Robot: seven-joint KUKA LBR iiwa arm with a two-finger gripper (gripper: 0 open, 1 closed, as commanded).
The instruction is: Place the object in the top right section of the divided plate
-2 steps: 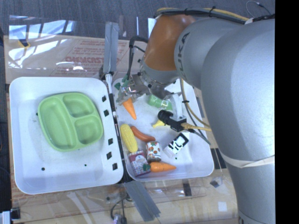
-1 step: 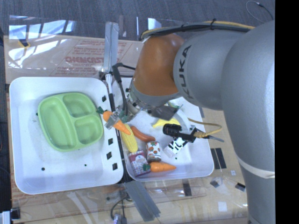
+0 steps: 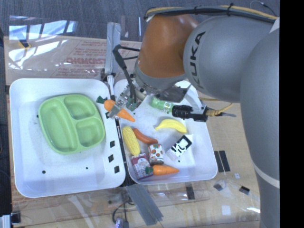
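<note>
A light green divided plate lies in the left bin, with one long section on its left and two smaller ones on its right. An orange toy carrot with a green top lies over the wall between the two bins, level with the plate's upper right section. My gripper sits right above the carrot, touching or nearly touching it. The arm hides the grip, so I cannot tell whether the carrot is held.
The right bin holds a corn cob, a red-orange sausage, a banana, a small can, a second carrot, a black-and-white box and a green bottle.
</note>
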